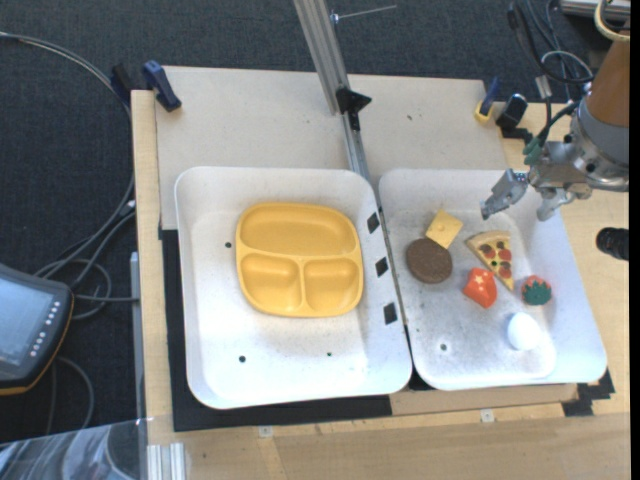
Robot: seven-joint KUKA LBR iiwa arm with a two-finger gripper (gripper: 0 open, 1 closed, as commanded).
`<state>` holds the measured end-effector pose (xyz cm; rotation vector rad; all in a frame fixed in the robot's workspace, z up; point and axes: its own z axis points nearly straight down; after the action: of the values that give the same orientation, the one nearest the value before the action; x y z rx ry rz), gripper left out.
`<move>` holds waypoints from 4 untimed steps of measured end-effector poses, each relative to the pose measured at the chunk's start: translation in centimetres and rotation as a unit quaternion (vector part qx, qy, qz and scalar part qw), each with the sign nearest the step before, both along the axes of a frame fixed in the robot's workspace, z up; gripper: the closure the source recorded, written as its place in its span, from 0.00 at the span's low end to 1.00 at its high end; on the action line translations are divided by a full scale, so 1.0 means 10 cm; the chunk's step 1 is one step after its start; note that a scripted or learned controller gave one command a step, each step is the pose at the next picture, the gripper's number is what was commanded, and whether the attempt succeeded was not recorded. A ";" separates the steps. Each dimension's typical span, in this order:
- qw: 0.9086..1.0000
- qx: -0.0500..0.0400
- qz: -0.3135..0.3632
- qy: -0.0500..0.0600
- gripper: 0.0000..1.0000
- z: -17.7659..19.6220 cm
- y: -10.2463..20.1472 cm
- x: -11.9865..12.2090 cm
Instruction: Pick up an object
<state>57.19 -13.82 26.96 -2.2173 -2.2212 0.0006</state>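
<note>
The right bin (450, 363) holds several toy foods: a yellow cheese wedge (444, 229), a brown round cookie (429, 261), a pizza slice (493, 254), a red pepper (480, 287), a strawberry (537, 290) and a white egg (521, 329). My gripper (525, 199) hovers over the bin's upper right part, just above and to the right of the pizza slice. Its two fingers are spread apart with nothing between them.
The left bin (210, 368) carries a yellow divided plate (298, 259). A metal pole (320, 28) rises from the bench behind the bins. Blue clamps (160, 83) sit at the bench's back corners. Cables lie on the dark floor to the left.
</note>
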 end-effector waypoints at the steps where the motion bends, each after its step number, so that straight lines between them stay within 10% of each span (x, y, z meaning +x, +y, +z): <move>1: 1.000 0.000 0.000 0.000 0.00 0.00 0.00 0.00; 4: 1.000 0.000 -0.001 0.003 0.00 -1.49 0.04 0.02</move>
<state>57.37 -13.44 12.05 -2.2158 -2.2163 0.0059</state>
